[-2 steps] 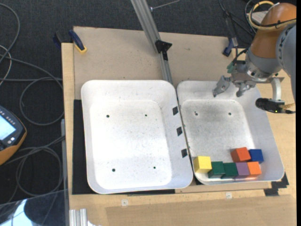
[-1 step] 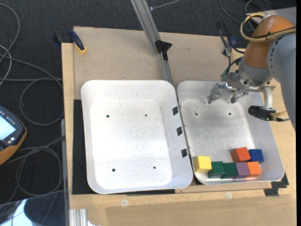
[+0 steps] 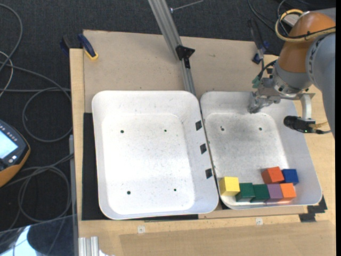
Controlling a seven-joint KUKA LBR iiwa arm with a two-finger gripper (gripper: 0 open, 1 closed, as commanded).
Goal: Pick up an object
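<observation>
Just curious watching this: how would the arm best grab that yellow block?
Probably from straight above, fingers closing on the far and near faces of the yellow block. Its right face seems to touch a green block, its left nears the bin wall, and the gripper is across the bin.

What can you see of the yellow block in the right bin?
The yellow block is a small, matte cube-like piece, plain and unmarked. It sits flat at the near-left end of the block cluster in the right bin, close to the bin's near rim. A dark green block appears to touch its right side. The gripper is far off, at the bin's far edge.
</observation>
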